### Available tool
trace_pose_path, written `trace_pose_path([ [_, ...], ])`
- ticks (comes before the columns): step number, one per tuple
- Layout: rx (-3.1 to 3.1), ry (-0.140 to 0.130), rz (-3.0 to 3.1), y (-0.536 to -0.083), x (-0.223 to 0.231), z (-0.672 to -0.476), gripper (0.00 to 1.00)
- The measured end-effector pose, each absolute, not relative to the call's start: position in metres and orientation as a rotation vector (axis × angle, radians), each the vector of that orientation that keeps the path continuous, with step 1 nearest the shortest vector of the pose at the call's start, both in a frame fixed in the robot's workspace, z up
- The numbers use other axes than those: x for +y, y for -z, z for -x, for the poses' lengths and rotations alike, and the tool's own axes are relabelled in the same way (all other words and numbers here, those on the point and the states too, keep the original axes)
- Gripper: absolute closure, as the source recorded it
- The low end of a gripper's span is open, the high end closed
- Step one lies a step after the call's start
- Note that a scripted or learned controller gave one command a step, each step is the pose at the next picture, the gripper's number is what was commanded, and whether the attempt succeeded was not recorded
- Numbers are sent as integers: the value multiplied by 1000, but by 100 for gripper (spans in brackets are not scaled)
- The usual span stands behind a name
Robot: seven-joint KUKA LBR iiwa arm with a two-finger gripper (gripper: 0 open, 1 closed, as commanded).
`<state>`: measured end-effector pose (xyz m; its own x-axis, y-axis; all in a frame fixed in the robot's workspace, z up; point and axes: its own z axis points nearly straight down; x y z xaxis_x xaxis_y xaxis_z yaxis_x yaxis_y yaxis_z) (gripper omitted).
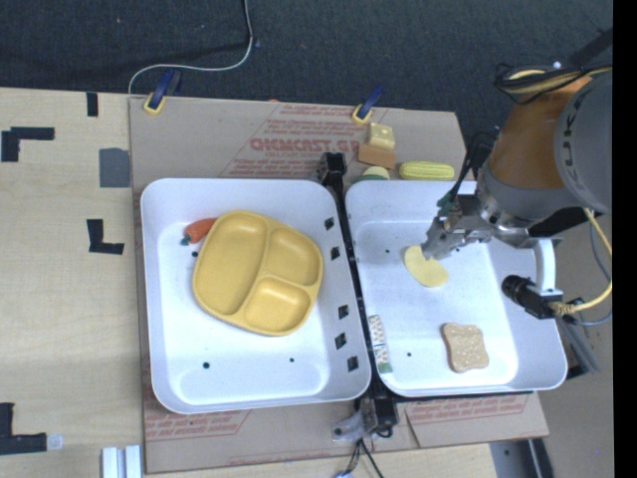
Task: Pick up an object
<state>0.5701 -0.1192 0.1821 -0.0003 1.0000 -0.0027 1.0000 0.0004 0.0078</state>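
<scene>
Yellow piece lies mid-bin, fingers at its upper edge.

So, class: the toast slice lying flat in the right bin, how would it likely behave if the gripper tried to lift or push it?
The toast slice lies flat on the right bin floor, so fingers would probably struggle to get under its thin edge. It looks like a toy, likely stiff and light. Pushed, it would probably slide on the smooth white floor, not roll.
</scene>
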Motion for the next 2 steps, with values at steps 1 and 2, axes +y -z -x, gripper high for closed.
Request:
trace_pose_path([
  [1, 2222, 2, -2222, -177, -118, -568, 0],
  [2, 2215, 0, -2219, -84, -141, -571, 0],
])
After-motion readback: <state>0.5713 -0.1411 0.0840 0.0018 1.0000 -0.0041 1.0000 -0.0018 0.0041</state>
